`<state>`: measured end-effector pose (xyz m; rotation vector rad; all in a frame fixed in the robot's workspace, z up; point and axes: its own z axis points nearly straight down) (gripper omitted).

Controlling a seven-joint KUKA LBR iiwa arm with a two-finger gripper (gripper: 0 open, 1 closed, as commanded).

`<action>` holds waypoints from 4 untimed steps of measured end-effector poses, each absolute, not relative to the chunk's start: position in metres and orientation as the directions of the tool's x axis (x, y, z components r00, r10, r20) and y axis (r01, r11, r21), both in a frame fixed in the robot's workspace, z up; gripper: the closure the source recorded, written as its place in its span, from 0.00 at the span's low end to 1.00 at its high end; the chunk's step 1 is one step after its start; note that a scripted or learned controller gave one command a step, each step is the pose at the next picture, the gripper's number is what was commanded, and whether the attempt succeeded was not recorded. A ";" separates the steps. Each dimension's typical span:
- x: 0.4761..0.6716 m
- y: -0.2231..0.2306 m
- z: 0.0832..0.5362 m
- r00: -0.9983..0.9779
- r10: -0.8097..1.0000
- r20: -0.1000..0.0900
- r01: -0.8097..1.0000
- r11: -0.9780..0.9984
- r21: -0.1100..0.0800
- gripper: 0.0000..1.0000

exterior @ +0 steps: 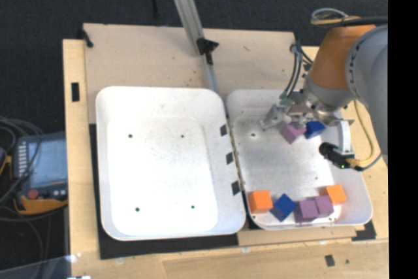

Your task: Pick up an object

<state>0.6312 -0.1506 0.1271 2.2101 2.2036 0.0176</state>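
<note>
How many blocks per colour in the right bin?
Orange: 2
Blue: 2
Purple: 3
Total: 7
One purple and one blue sit under the gripper; I can't tell if either is held.

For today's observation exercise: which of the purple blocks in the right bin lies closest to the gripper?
The purple block directly below the gripper, beside a blue block. The other two purple blocks sit together at the bin's near edge, far from it.

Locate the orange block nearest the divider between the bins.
The orange block sits in the right bin, at its near-left corner beside the divider, with a blue block just to its right.
</note>
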 end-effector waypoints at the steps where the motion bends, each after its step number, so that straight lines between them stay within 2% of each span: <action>1: 0.632 -0.152 0.138 0.008 1.000 -0.009 1.000 -0.008 0.029 1.00; 2: 0.639 -0.163 0.192 0.005 1.000 -0.002 1.000 -0.005 0.007 1.00; 3: 0.640 -0.164 0.229 -0.002 1.000 -0.001 1.000 0.002 0.006 1.00; 4: 0.640 -0.111 0.241 -0.007 1.000 0.001 1.000 0.007 0.002 1.00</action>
